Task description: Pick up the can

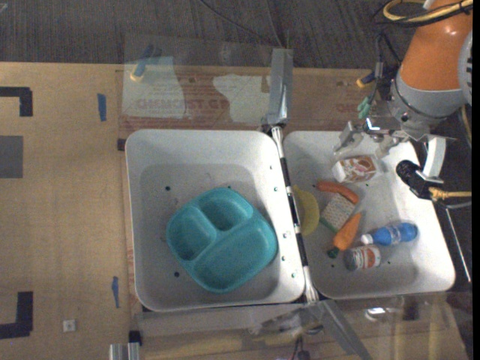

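Teal plastic, a divided plate (221, 238), lies in your left shallow white bin (142, 156), far left of the gripper (369, 136). At the divider, a flat yellow-green piece (306, 209) leans on the right white bin's (435, 272) wall. Below and left of the gripper you see an orange-red sausage-shaped toy (337, 190), a speckled pale block (336, 213) and an orange toy carrot (347, 231). The small can with a red-and-white label (364, 258) lies on its side, well below the gripper and apart from it. Just above it lies a blue-labelled clear bottle (390, 235). A small white-and-red carton (355, 167) sits just under the gripper, whose fingers' spread you cannot tell.
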Available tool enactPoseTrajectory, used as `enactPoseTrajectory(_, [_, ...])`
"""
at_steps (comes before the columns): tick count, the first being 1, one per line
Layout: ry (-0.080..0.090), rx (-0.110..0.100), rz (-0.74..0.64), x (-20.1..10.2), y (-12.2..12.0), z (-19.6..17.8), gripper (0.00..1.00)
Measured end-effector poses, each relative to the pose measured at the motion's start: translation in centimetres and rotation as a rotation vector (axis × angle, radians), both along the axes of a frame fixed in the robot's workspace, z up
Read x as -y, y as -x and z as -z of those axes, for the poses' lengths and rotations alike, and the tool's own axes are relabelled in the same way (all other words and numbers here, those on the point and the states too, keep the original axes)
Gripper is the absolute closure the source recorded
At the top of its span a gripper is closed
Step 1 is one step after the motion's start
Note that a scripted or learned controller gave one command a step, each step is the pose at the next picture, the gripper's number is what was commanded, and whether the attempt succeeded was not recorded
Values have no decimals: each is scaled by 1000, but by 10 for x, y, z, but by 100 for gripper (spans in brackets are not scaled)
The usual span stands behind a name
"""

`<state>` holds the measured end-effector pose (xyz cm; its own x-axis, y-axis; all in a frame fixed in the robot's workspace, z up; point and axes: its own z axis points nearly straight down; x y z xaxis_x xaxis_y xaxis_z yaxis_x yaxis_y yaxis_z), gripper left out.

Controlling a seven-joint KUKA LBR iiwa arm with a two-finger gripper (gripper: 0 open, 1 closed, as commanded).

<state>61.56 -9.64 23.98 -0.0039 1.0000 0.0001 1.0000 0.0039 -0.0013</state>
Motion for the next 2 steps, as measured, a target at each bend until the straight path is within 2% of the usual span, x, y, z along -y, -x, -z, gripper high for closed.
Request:
enactPoseTrajectory(1, [2,13,-60,46,-16,114,0])
enactPoseTrajectory(2, [9,32,-72,53,-29,127,0])
